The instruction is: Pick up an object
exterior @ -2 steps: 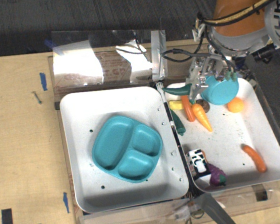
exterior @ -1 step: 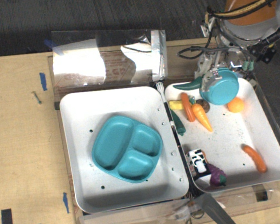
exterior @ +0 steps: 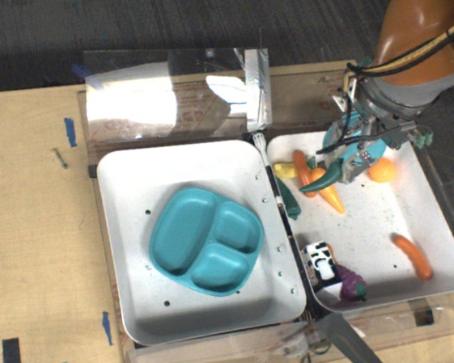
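My gripper (exterior: 353, 154) hangs low over the far part of the right bin (exterior: 439, 217), below the orange-banded wrist. Just to its left lie an orange carrot (exterior: 327, 195), a second orange piece (exterior: 302, 165) and a dark green pod (exterior: 332, 175) that reaches up to the gripper. A small orange ball (exterior: 382, 170) sits right beside the gripper on its right. Whether anything is held is hidden by the gripper body.
The right bin also holds a yellow piece (exterior: 284, 172), a green strip (exterior: 290, 202) along its left wall, a black-and-white toy (exterior: 321, 260), a purple item (exterior: 351, 282) and a reddish sausage (exterior: 412, 255). A teal divided plate (exterior: 207, 240) lies in the left bin (exterior: 118, 230).
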### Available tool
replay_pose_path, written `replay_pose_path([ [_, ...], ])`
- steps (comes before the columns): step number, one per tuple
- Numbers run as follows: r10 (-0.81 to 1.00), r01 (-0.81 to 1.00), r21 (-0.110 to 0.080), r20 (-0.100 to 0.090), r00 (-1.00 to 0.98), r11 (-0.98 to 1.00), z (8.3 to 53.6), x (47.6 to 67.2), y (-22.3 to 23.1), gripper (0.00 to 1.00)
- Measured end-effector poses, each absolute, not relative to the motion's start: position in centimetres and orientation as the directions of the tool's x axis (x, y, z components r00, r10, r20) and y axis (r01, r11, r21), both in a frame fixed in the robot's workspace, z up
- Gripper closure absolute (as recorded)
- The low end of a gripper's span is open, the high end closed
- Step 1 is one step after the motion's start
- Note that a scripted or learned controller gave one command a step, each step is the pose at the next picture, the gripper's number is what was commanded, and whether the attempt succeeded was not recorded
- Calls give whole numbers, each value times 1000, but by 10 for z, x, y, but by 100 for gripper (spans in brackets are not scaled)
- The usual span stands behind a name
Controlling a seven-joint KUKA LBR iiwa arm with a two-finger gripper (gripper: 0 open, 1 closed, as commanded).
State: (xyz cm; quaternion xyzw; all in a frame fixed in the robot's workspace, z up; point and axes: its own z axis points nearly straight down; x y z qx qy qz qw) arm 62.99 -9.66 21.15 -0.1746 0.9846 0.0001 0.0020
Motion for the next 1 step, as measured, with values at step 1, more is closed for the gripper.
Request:
replay_pose_path([
  [1,-142,-142,1,-11,-990,990,226,656,-28,100],
])
